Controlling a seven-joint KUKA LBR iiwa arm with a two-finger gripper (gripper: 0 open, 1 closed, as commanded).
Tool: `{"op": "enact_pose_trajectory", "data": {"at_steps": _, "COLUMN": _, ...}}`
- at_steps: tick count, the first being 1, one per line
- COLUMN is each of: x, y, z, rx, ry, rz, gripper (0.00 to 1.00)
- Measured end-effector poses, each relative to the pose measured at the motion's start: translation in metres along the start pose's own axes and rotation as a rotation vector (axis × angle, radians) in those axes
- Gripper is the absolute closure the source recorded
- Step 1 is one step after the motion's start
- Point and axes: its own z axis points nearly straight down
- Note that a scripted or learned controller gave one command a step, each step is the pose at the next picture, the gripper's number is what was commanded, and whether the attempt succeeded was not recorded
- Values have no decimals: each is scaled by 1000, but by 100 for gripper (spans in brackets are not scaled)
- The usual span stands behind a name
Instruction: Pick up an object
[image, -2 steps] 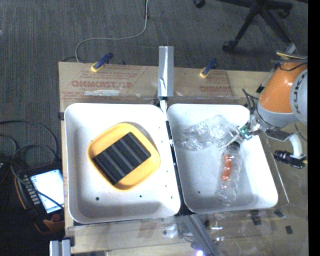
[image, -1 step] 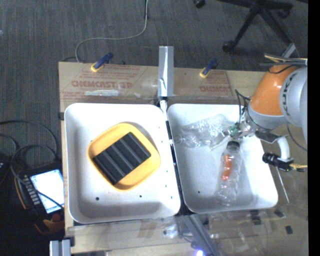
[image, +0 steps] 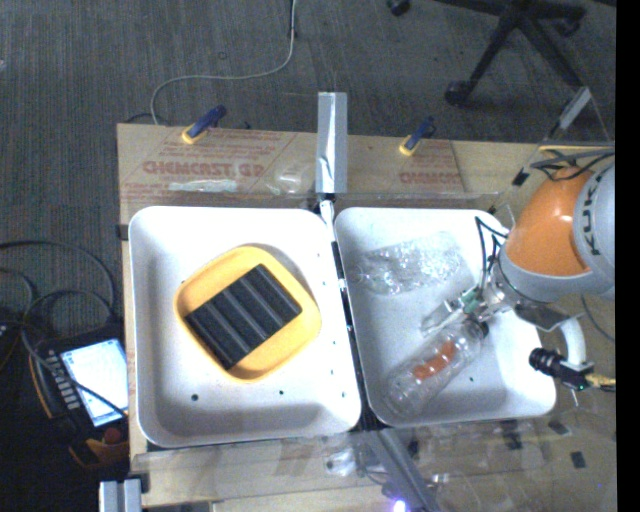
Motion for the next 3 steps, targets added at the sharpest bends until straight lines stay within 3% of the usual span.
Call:
{"op": "enact_pose_trajectory", "data": {"at_steps": 1, "x": 0, "y": 3, "z": -11, "rx": -6, "ry": 0, "rz": 0, "gripper": 100}}
{"op": "enact_pose_trajectory", "data": {"at_steps": 2, "x": 93, "y": 62, "z": -118, "rx": 11, "ry": 8, "rz": 46, "gripper": 100}}
{"op": "enact_pose_trajectory", "data": {"at_steps": 3, "x": 93, "y": 61, "z": -117, "rx": 12, "ry": 8, "rz": 46, "gripper": 0}}
